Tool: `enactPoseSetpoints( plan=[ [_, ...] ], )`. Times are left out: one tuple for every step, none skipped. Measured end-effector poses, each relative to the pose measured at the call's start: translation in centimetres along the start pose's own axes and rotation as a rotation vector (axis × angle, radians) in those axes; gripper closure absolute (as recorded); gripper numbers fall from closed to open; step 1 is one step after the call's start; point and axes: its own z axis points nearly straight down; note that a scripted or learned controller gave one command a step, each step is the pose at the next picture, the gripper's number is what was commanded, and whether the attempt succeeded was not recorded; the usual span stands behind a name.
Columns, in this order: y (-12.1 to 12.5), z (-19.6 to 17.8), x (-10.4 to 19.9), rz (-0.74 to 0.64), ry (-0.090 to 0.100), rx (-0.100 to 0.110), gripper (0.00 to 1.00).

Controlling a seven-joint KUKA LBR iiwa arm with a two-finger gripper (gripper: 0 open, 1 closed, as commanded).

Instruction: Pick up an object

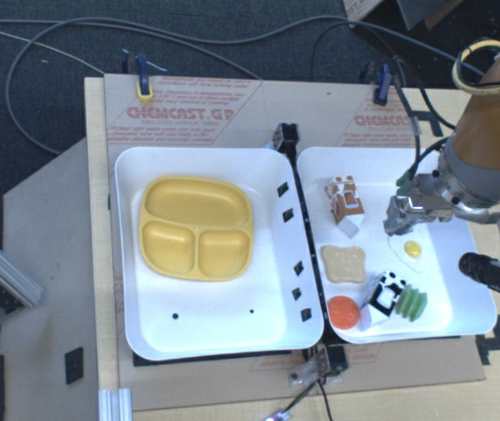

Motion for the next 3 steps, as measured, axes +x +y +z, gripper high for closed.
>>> enactPoseSetpoints(
  plan=[
    [0.9, 0.5, 5.5, -0.001, 0.000, 0.000, 1.00],
    [1.1, 1.1, 11.7, -0.002, 0.000, 0.002, 1.00],
    [1.0, 2.3, 17.3, 0.000, -0.001, 0.003, 1.00]
  ],
)
